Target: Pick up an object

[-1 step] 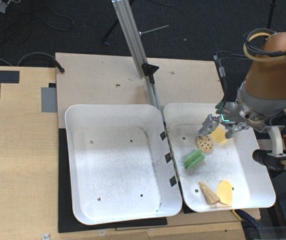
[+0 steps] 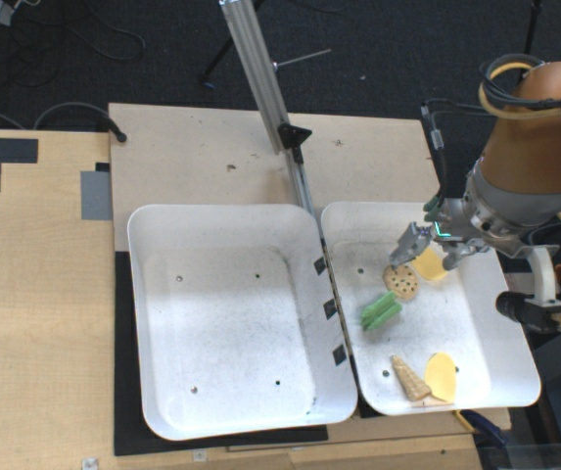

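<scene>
My gripper (image 2: pixel 435 250) hangs over the upper part of the right bin (image 2: pixel 515 360). Its fingers are spread open, one to the left (image 2: pixel 405 246) and one to the right (image 2: pixel 464 252). A yellow block (image 2: pixel 432 266) lies just below and between them, and the fingers are not closed on it. A round tan cookie-like piece (image 2: pixel 400 282) touches the block's left side. A green piece (image 2: pixel 381 311) lies below that. A tan cone (image 2: pixel 409 378) and a yellow disc (image 2: pixel 443 376) rest near the bin's front edge.
The left bin (image 2: pixel 153 253) stands beside the right one, with a ridge carrying black clips (image 2: pixel 329 306) between them. A slanted aluminium post (image 2: pixel 260 76) rises behind the bins. The arm's grey and orange body (image 2: pixel 525 155) looms at the right.
</scene>
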Available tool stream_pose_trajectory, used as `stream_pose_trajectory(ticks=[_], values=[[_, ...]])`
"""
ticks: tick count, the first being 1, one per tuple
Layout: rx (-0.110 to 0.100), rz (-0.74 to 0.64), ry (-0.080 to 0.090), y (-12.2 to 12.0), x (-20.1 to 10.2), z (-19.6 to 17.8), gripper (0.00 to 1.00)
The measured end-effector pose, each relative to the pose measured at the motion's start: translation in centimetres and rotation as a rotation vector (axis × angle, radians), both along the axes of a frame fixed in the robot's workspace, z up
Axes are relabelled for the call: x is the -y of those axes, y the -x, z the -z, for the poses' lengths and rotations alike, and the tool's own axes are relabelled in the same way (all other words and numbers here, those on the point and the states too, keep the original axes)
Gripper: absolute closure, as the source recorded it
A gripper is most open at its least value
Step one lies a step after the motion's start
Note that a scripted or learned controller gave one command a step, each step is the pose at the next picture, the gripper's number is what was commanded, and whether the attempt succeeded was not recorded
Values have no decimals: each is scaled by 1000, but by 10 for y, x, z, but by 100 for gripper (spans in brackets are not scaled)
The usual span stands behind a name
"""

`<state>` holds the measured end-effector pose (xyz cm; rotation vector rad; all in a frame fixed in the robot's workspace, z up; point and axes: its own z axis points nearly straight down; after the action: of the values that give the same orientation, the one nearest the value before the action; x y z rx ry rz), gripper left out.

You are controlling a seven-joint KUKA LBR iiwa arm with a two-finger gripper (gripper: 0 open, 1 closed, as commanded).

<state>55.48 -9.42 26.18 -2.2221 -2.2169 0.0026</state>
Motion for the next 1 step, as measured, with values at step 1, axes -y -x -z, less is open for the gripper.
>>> stream_pose_trajectory(ticks=[1], values=[[-7, -2, -1, 2, -3, 65, 0]])
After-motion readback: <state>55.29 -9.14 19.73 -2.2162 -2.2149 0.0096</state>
